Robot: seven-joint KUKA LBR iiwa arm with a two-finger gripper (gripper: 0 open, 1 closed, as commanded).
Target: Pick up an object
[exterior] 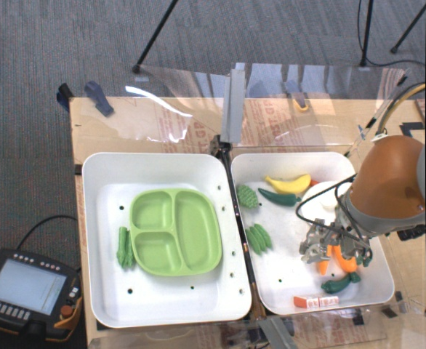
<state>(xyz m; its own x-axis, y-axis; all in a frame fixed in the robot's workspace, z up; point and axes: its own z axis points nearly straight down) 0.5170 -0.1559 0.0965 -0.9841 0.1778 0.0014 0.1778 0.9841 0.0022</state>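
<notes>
Looking down from my screen, I see a brown bench [155, 126] with shiny clear sheets taped over it, standing on a grey carpet floor [67, 35]. Thin black stand legs [158, 27] lean across the carpet at the top. A control pad with a grey screen [27, 293] lies on the floor at the bottom left. Two white bins sit side by side on the bench. The left bin [100, 187] has a green plate with three parts [175, 231] in it, and a bunch of green beans [125, 247] just beside the plate's left edge. The right bin [286, 297] has a yellow banana [288, 184], a dark green pepper [278, 197] touching it, two bumpy green veggies [253, 217], an orange carrot [336, 259], a small green veggie [342, 283] and a red and white pack [316, 302]. The gripper [335, 247] is low in the right bin, right over the carrot. I cannot tell how it stands from here.
</notes>
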